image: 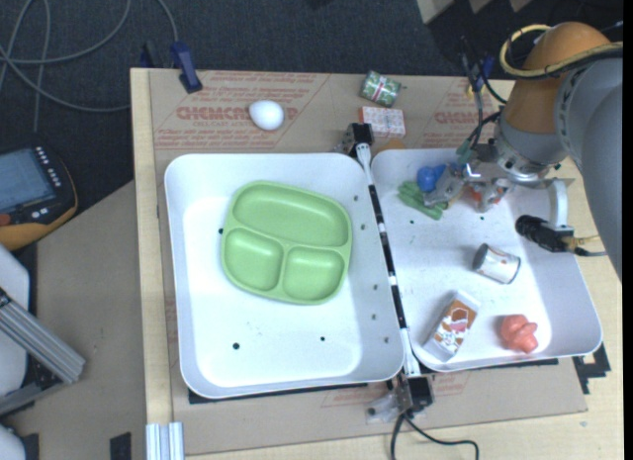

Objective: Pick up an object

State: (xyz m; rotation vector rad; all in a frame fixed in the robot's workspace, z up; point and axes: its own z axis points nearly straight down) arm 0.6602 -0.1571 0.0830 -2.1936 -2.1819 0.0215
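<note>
The gripper [473, 185] hangs low over the right bin [554, 344], whether open or closed I cannot tell. A blue and green object [426, 188] lies just beside it at nine o'clock, in the bin's far-left corner.

Bench [297, 102], cardboard-topped: two white bins side by side, left bin [198, 349], right bin [584, 300]. Behind them: white egg [265, 114], small green can [381, 88], blue clamp [185, 65].

One fixed camera looks down at a slant on both white bins [188, 280], with the arm [584, 102] at upper right.
</note>
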